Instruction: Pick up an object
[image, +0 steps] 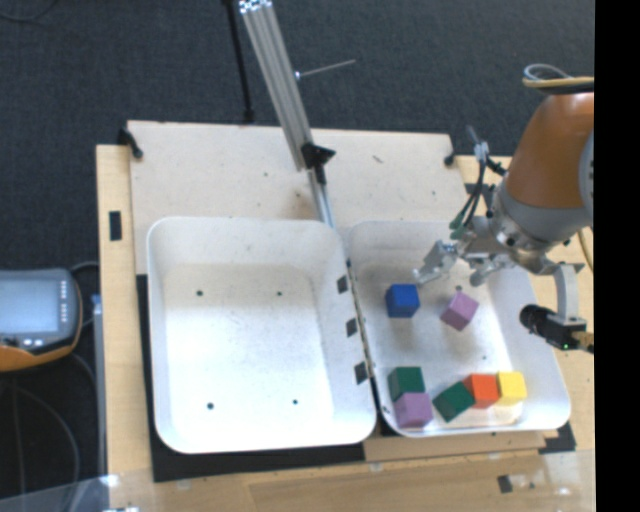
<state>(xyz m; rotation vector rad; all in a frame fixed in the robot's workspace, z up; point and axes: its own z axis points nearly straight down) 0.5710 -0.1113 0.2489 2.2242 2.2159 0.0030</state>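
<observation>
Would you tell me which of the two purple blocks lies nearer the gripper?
The upper purple block, alone mid-bin just below the gripper; the other purple block sits in the row along the bin's front edge.

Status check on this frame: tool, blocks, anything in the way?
Tool above right bin, nothing between its fingers. Blue block and purple block just below it, apart. Five more blocks clustered at the near wall.

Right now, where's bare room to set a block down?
Left bin: whole floor bare. Right bin: a bare patch between the blue cube and green cube. Crowded along its near edge, from the purple cube to the yellow cube.
</observation>
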